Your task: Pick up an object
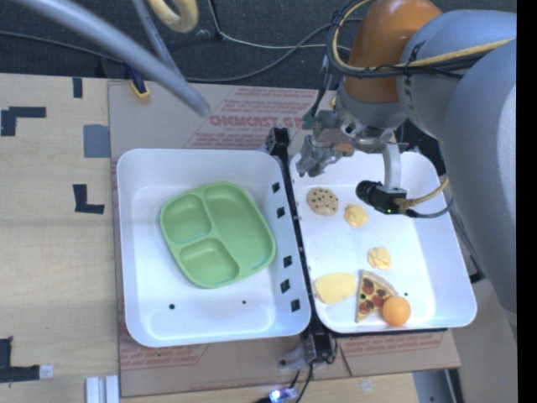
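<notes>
The right bin (436, 250) holds several toy foods. A chocolate-chip cookie (322, 201) lies near its back left. A small yellow piece (356, 216) sits just right of the cookie, and another (379, 258) lies farther forward. At the front are a pale yellow slab (335, 288), a pizza slice (371, 295) and an orange ball (396, 311). My gripper (312, 161) hangs over the bin's back left corner, just behind the cookie. Nothing shows between its fingers.
The left bin (143, 250) holds a green divided plate (218, 233). A black divider (285, 225) runs between the bins. The arm's grey and orange body (394, 40) looms over the right bin's back. Cables and a grey pole (101, 32) cross the back left.
</notes>
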You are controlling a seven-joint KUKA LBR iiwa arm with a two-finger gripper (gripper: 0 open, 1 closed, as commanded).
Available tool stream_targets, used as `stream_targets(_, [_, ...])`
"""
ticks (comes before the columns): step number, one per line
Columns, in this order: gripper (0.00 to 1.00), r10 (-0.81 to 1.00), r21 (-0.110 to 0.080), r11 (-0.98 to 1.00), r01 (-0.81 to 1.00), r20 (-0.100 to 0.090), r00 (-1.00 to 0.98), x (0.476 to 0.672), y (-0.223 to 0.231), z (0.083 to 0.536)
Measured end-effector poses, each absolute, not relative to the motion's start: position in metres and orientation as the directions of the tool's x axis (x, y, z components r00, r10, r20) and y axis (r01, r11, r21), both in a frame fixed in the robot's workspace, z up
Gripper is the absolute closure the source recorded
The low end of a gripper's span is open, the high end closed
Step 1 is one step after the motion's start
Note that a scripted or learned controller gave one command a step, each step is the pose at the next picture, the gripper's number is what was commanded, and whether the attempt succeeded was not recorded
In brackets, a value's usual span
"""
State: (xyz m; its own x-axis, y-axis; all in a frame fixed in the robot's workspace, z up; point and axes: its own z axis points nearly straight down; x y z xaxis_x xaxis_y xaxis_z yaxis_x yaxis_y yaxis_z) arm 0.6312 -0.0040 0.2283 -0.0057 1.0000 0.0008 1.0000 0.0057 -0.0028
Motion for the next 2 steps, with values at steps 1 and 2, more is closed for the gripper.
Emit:
stream_targets(1, [1.0,1.0,-0.002,0.006,1.0,0.001,-0.006,0.639,0.052,0.217])
stream_targets(2, [1.0,1.0,-0.001,0.005,1.0,0.001,-0.005,0.646,0.098,0.221])
